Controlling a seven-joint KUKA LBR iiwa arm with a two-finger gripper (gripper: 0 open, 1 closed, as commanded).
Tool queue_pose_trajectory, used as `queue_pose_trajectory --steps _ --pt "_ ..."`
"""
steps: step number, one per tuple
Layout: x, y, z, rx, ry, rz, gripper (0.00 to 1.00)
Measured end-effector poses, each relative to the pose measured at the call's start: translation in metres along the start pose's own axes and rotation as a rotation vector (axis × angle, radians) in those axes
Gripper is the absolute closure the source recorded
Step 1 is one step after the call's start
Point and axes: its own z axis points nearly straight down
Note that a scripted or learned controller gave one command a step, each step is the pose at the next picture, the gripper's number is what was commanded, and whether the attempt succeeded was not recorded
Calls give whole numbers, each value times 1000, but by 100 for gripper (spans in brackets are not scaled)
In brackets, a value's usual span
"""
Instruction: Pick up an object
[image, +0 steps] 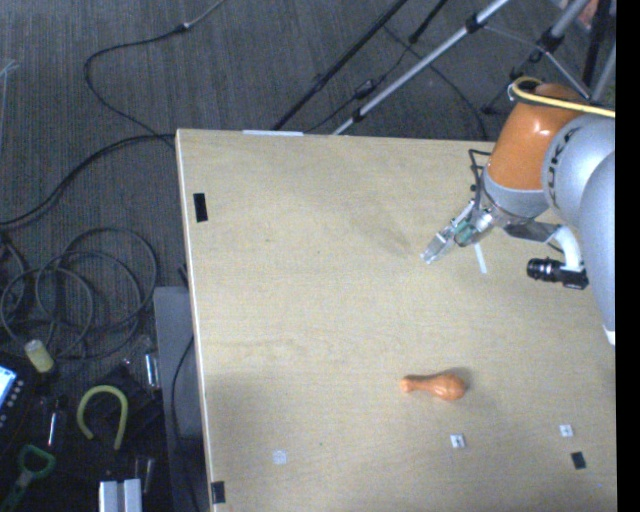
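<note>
An orange, pear-shaped object (436, 385) lies on its side on the tan bench top (300, 300), toward the front right, with its narrow end pointing left. My gripper (434, 250) hangs over the bench well behind that object, pointing down and to the left. Nothing shows in it. The grey arm with its orange band (530, 140) comes in from the right edge.
A black tag (200, 207) sits near the bench's left edge. Small markers (457, 440) dot the front right corner. Cables (80, 290) and tools lie on the floor to the left, and stand legs (420, 60) lie behind the bench.
</note>
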Motion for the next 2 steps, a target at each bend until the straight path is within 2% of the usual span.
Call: queue_pose_trajectory --steps 1,2 --pt "45 29 -75 2 2 93 100" --pt "61 38 -61 3 5 128 100"
